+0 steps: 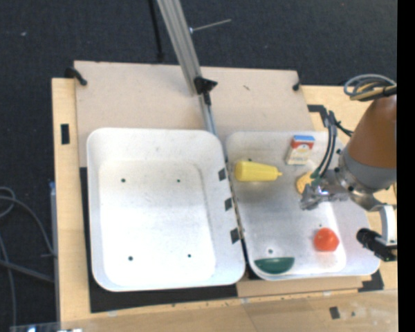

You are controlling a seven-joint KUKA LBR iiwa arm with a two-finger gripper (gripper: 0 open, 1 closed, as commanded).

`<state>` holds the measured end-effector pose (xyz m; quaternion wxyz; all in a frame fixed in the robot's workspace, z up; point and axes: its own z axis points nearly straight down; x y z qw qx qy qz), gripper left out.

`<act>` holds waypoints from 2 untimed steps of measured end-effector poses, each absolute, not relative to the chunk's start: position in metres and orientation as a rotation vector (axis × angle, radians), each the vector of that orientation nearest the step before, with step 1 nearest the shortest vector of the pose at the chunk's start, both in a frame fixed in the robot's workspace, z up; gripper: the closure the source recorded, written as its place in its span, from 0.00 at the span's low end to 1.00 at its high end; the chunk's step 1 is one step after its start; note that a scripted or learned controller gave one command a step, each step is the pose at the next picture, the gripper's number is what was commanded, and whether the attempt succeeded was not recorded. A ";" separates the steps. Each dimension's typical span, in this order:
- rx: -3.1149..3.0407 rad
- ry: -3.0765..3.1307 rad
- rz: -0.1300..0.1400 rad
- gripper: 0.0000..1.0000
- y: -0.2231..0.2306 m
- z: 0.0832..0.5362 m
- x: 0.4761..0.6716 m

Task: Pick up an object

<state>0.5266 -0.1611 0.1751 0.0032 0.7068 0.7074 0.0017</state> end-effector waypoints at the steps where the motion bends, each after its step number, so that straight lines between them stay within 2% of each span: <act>1: 2.212 2.220 0.006 1.00 -0.163 0.233 0.538; 2: 2.214 2.224 0.002 1.00 -0.164 0.245 0.539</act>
